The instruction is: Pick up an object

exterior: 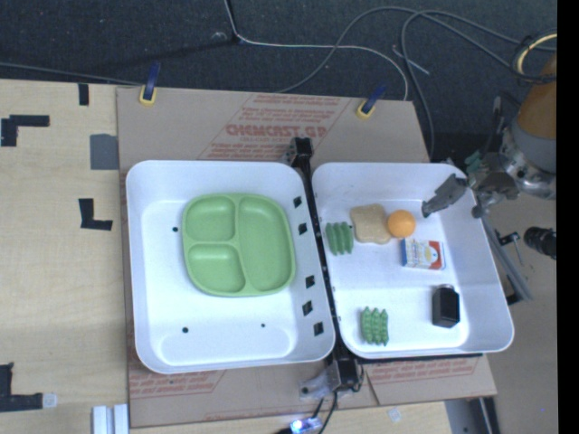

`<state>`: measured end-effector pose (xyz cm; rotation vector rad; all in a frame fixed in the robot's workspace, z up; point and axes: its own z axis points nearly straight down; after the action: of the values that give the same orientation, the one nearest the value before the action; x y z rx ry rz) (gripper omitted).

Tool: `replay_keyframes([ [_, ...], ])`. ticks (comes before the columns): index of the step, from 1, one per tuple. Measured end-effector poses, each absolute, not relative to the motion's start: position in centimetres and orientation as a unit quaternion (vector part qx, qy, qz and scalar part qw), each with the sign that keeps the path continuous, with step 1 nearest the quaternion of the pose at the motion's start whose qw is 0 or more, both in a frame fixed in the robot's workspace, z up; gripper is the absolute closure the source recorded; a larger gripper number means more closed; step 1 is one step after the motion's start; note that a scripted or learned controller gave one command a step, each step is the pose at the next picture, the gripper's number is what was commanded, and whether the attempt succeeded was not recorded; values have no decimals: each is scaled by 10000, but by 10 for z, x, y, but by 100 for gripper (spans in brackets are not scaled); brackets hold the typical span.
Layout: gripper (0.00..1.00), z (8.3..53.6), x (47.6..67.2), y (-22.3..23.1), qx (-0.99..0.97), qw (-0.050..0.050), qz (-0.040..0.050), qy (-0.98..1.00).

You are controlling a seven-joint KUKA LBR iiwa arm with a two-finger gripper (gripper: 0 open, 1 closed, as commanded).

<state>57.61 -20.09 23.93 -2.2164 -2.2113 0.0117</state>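
The gripper (460, 194) hangs over the upper right corner of the right bin (493, 269), its two dark fingers (441, 196) spread apart with nothing between them; one points down and left toward the bin's interior. Above it sits the grey wrist and the orange band (541, 107) of the arm, at the frame's right edge.

Nearest the gripper, just below and left of its fingertip, lies an orange ball (402, 223), touching the right side of a tan, bread-like piece (369, 223). Left of that, close to the bin's left wall, is a small green ridged item (339, 238) whose long axis runs roughly up and down the frame. Below the ball lies a small white carton (422, 255) with red and blue print, long axis across the frame. Further down, near the lower right corner, a black block (445, 306) stands with its long side running up the frame. A second green ridged item (374, 325) lies near the bin's lower edge, also lengthwise up the frame.

The left bin (154, 269) holds a light green divided plate (240, 244) with three compartments, set roughly at its centre.
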Motion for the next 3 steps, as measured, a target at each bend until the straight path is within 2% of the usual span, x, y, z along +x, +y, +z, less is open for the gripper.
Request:
replay_keyframes([
  [1,0,246,579,-201,-7068,3,6,-7074],
  [3,0,155,578,-203,-7067,17,22,-7075],
])
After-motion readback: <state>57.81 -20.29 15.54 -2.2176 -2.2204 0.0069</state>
